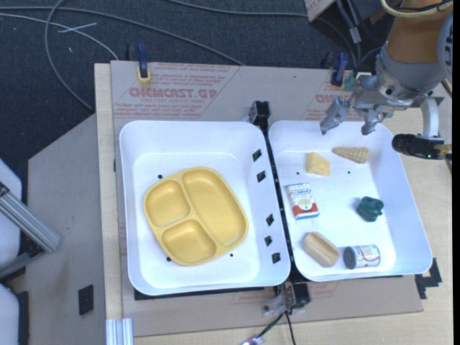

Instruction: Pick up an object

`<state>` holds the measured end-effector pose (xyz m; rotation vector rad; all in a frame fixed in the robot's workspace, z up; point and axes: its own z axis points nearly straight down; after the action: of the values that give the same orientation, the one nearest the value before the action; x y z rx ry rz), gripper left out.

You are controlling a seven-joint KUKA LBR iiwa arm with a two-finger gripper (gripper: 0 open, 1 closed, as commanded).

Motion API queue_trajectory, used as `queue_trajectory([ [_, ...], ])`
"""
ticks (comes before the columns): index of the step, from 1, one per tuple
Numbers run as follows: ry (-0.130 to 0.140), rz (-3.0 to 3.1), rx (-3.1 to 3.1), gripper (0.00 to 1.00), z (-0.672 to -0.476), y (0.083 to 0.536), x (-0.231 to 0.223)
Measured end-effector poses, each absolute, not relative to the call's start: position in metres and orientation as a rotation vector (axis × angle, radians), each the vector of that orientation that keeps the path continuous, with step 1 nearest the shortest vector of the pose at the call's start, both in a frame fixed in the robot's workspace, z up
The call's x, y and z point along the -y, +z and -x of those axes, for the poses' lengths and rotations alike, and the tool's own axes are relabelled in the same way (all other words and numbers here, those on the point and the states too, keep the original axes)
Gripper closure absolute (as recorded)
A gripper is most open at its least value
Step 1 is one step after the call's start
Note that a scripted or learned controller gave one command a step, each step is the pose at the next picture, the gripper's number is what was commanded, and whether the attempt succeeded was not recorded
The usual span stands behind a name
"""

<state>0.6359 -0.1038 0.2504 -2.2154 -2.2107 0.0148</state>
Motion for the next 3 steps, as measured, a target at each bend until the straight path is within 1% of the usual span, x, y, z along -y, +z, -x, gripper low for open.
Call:
queue_trajectory([
  [1,0.001,2.221,2.221,0.0,-0.638,0.259,0.104],
  [2,0.004,2.219,2.218,0.0,-0.635,0.199,0.108],
  [3,0.003,2.218,2.221,0.0,-0.641,0.156,0.104],
])
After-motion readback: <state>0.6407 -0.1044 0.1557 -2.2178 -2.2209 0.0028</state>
